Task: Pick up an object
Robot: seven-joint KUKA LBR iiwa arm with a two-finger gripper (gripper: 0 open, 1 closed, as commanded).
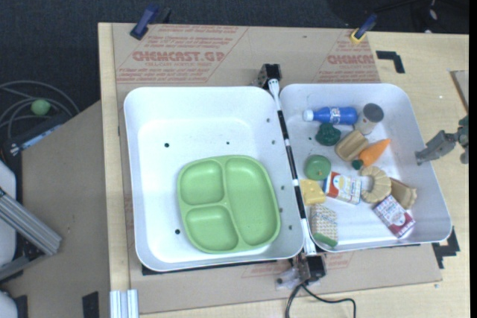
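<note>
I see the pincer [436, 148] just off the right bin's [426, 132] right rim, over the desk [223, 48]. I cannot tell its opening. The orange carrot [373, 152] lies inside that bin, apart from it.

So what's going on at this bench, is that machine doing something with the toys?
A robot arm is meant to pick up an object. Its gripper sits at the outer edge of the right bin, beside the toys, with nothing seen between its fingers. The blue bottle, orange carrot and the rest lie untouched there. The left bin holds a green divided plate.
</note>
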